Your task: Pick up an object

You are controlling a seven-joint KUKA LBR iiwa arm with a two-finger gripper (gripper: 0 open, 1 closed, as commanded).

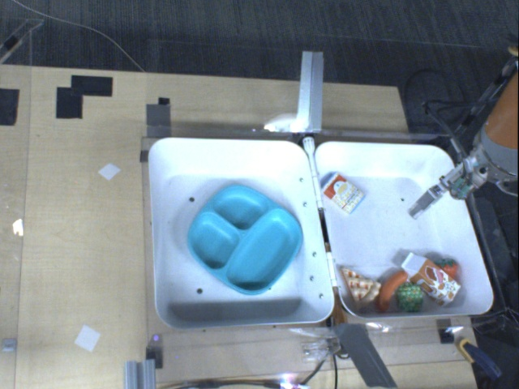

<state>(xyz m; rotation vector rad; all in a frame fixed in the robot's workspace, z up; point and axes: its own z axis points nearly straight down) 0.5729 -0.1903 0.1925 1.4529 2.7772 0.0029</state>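
1. Pale wooden bench (73, 241) across the view, with black square marks near its upper left and small pale tags stuck on at left.
2. Dark carpeted floor (243, 10) beyond the bench's far edge, crossed by a thin cable at upper left.
3. Left white bin (170, 298) set on the bench, holding a blue sectioned plate (245, 238) with three compartments, tilted a little and lying near the bin's middle.
4. Upright metal post (311, 91) standing at the far end of the seam between the two bins.
5. Right white bin (389, 168) touching the left one along that seam.
6. Small white and orange carton (342, 193) lying alone near the right bin's far-left part, just beside the seam and well apart from everything else.
7. Clutter bunched along the right bin's near edge: toy pizza slice (358, 283) at left, orange carrot-like piece (391, 287) beside it, green toy vegetable (410, 297) touching that, and a red and white snack packet (438, 282) at right, all pressed close together.
8. Gripper (422, 207) reaching in over the right bin's far-right part from the grey arm (499, 136), slanted down to the left, hanging above bare bin floor with nothing seen in its grasp; finger spread too small to make out.
9. Gripper well apart from both the carton and the near-edge clutter.
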